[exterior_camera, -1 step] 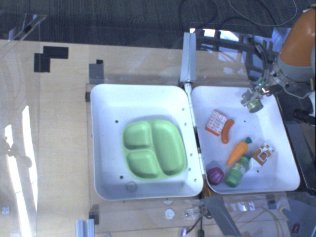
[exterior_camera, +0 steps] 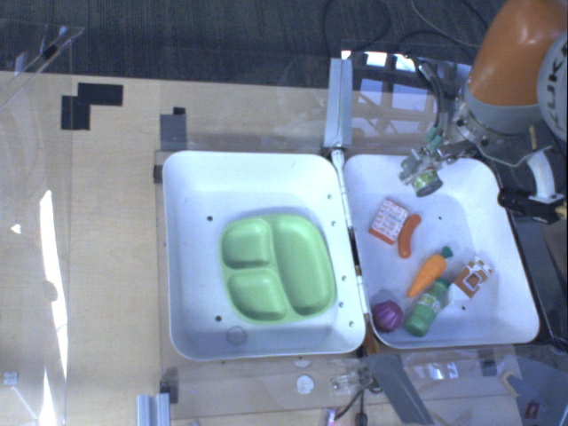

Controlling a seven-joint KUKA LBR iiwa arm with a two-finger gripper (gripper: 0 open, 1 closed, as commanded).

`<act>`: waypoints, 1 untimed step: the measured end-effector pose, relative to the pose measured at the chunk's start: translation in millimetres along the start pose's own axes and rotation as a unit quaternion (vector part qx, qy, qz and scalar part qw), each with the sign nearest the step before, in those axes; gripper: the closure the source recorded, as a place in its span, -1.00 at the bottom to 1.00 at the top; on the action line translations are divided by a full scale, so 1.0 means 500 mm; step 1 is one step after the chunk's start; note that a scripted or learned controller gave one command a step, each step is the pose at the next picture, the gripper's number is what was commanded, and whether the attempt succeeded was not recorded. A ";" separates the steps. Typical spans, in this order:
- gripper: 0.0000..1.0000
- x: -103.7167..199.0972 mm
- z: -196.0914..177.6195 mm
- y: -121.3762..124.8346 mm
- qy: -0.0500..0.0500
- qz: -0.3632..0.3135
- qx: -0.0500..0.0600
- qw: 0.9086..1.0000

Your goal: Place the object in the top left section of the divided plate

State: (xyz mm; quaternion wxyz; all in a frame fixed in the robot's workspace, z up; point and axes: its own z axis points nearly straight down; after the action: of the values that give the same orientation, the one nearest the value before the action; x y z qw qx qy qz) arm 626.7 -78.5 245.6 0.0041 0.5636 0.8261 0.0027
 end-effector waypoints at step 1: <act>1.00 0.233 0.049 0.056 0.001 -0.161 0.001 0.987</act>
State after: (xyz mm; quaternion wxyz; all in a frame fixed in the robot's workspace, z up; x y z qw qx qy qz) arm 610.3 40.3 220.9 0.0030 0.4234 0.9060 0.0023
